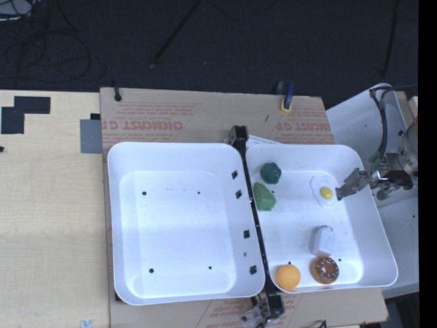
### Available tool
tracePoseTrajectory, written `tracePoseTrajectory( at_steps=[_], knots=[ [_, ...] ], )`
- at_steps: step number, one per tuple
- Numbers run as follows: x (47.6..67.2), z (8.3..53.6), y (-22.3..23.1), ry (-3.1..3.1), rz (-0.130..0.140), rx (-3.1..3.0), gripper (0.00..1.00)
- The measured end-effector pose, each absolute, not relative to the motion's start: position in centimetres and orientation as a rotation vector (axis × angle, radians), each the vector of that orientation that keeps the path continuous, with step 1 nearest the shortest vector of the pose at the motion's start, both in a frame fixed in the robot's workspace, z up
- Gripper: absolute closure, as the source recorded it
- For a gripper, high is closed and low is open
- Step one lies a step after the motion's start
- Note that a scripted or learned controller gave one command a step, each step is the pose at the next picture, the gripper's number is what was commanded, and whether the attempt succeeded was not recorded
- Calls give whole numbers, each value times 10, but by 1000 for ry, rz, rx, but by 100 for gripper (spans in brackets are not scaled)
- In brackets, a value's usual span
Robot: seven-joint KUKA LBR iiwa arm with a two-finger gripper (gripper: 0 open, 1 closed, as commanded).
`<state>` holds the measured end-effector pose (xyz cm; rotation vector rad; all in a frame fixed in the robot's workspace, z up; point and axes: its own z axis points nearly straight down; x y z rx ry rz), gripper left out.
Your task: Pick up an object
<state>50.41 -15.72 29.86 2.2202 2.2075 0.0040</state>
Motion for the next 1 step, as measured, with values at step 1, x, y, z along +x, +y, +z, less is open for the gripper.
tracePoseTrajectory(
  at_steps=[1],
  knots=[
    [471, 168, -194, 2225, -14, 2237, 0]
  ],
)
